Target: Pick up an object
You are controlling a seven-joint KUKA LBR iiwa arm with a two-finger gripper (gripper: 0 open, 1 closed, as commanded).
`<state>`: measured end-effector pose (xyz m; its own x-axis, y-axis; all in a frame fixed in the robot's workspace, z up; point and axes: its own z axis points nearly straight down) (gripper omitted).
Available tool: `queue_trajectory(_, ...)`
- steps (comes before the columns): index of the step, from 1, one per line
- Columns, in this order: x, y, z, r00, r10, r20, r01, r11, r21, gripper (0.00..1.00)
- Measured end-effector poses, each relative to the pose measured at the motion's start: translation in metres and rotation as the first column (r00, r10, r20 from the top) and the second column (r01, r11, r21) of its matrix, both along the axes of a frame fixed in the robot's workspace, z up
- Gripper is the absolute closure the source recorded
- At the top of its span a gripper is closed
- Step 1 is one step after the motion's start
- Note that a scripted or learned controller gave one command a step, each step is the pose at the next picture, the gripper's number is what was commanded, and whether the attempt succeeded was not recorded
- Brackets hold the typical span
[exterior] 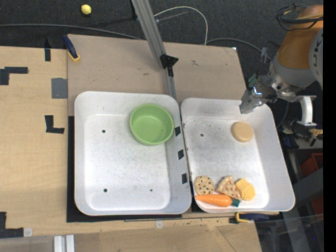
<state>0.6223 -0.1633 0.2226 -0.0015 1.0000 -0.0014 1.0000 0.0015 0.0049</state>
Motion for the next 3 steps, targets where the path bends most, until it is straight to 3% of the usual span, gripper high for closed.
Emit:
queue_trajectory(1,0.001,0.000,0.035,1.000,0.000,-0.002,0.000,1.000,0.001,1.00)
queue_trajectory(3,-0.002,0.117,0.038,1.000,0.006,-0.006,-0.006,1.000,0.003,1.00)
